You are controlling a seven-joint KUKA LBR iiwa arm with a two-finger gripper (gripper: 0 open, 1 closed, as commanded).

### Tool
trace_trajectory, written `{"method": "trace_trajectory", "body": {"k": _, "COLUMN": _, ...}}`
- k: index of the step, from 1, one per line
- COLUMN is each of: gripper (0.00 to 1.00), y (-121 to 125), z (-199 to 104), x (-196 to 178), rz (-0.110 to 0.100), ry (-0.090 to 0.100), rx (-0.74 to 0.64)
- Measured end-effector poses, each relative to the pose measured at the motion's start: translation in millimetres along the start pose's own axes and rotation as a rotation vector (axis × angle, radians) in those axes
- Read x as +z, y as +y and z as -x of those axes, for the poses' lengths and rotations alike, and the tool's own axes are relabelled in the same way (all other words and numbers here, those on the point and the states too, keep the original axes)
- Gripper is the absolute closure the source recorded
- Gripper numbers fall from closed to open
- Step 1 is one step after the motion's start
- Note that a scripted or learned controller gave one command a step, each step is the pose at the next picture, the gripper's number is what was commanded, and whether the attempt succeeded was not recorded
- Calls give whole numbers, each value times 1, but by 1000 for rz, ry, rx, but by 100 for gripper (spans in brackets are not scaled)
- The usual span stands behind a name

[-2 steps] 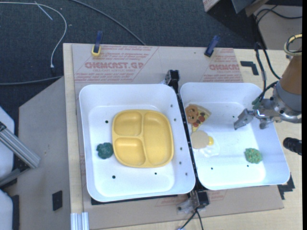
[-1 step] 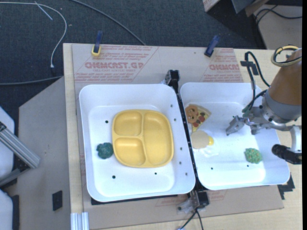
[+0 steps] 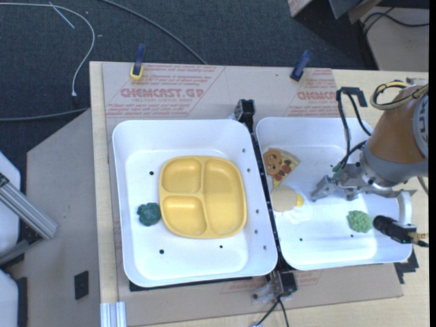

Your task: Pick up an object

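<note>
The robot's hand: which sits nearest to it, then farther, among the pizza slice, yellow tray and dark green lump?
From the hand:
1. Pizza slice, right bin, near its left wall.
2. Yellow tray, middle of the left bin.
3. Dark green lump, left of the tray.

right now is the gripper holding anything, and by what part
Nothing is held. The gripper hangs over bare bin floor, with the fried egg to its left.

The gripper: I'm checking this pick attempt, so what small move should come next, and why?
Probably lower the gripper leftward onto the pale egg-like piece. It hangs above the right bin with nothing between its tips, and that piece lies nearest, apart from the pizza slice.
</note>
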State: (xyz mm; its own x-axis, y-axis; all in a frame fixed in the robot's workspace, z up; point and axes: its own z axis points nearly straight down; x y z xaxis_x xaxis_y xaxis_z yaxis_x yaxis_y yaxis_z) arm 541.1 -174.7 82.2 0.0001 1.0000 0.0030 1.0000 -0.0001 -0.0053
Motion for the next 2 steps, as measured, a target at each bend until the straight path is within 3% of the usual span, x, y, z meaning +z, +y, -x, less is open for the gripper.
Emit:
{"method": "trace_trajectory", "body": {"k": 1, "gripper": 100, "y": 2, "z": 0, "x": -14, "rz": 7, "ry": -2, "rx": 0}}
{"method": "trace_trajectory", "body": {"k": 2, "gripper": 100, "y": -1, "z": 7, "x": -60, "rz": 10, "ry": -5, "rx": 1}}
